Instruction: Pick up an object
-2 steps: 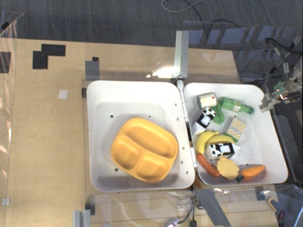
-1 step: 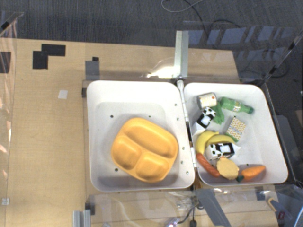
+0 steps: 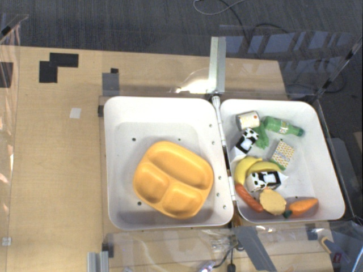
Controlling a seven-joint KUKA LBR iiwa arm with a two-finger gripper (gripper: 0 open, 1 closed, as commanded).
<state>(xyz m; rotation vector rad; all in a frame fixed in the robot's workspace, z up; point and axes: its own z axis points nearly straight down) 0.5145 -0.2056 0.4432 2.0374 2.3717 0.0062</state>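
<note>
The right bin (image 3: 317,135) holds several small items. A green bottle (image 3: 282,127) lies near its back, beside a small white cylinder (image 3: 247,119). A black-and-white cow-patterned toy (image 3: 246,140) sits below those. A patterned packet (image 3: 283,153) lies in the middle. Toward the front are a yellow banana (image 3: 249,167), a second cow-patterned piece (image 3: 265,179), a tan round cookie (image 3: 273,202), a red-orange pepper-like item (image 3: 247,197) and an orange carrot (image 3: 302,207). A yellow divided plate (image 3: 172,178) lies in the left bin (image 3: 122,152).
A metal divider (image 3: 224,152) runs between the two bins, with a grey post (image 3: 218,67) behind it. Black markers (image 3: 57,66) sit on the wooden bench at the far left. A cable (image 3: 238,4) trails on the dark floor behind.
</note>
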